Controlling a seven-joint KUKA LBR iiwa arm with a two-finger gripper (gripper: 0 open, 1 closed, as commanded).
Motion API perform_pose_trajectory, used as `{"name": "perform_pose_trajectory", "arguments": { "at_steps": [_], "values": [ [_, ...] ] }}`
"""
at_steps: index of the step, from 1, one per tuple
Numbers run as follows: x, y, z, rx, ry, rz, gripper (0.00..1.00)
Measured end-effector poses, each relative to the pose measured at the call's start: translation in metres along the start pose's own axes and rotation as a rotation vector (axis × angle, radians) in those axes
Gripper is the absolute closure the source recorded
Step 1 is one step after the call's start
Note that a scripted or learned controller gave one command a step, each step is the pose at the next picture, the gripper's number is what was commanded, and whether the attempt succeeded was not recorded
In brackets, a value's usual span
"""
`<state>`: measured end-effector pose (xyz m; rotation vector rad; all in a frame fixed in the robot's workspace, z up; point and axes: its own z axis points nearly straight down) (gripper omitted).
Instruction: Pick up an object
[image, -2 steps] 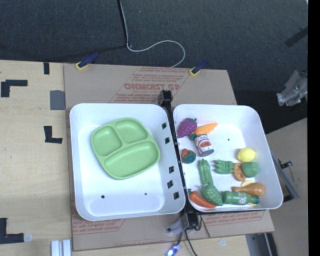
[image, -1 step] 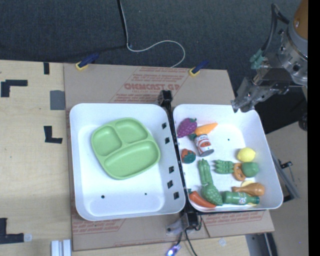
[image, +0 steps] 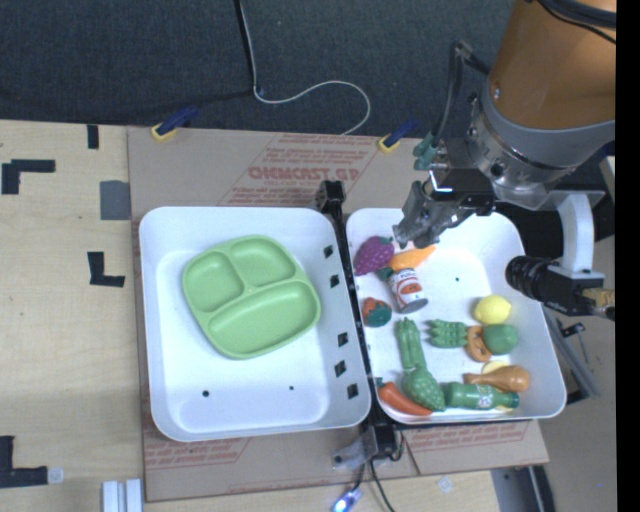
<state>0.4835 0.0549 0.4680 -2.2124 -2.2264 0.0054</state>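
Reaching in from the upper right of the frame, my arm (image: 545, 90) is the biggest thing here, grey wrist with the orange band at the top right corner. Below it, two white bins sit side by side on a cardboard sheet (image: 300, 170). Left bin (image: 170, 400) fills the centre-left; it holds a green divided plate (image: 251, 295), three compartments, lying flat and a bit rotated. Right bin (image: 535, 300) fills the centre-right and carries all the small toy food.

My gripper (image: 418, 232) hangs over the upper left part of the right bin, fingers pointing down toward the clutter there. How far apart the fingers stand, I cannot tell; dark and jumbled at the tips. Nothing visibly between them.

Just below the tips: an orange carrot-like piece (image: 412, 257), tilted, touching or overlapping a small can with a red label (image: 407, 287). Purple grape bunch (image: 373, 254) just left of those, near the bin's left wall. Small dark green and red round item (image: 376, 313) under the grapes.

Lower part of the right bin: green cucumber-like piece (image: 409, 345), bumpy green vegetable (image: 448, 333), yellow lemon (image: 492, 309), green round fruit (image: 501, 338), green bottle (image: 480, 397) lying flat, orange carrot (image: 398, 400) at the bottom left corner, tan pear-like piece (image: 505, 378).

White cable (image: 300, 95) loops across the dark floor, top centre.
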Motion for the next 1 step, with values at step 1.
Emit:
{"name": "perform_pose_trajectory", "arguments": {
  "at_steps": [1],
  "values": [
    [-0.0233,-0.0005,0.1192,0.006,-0.001,0.008,1.00]
  ]
}}
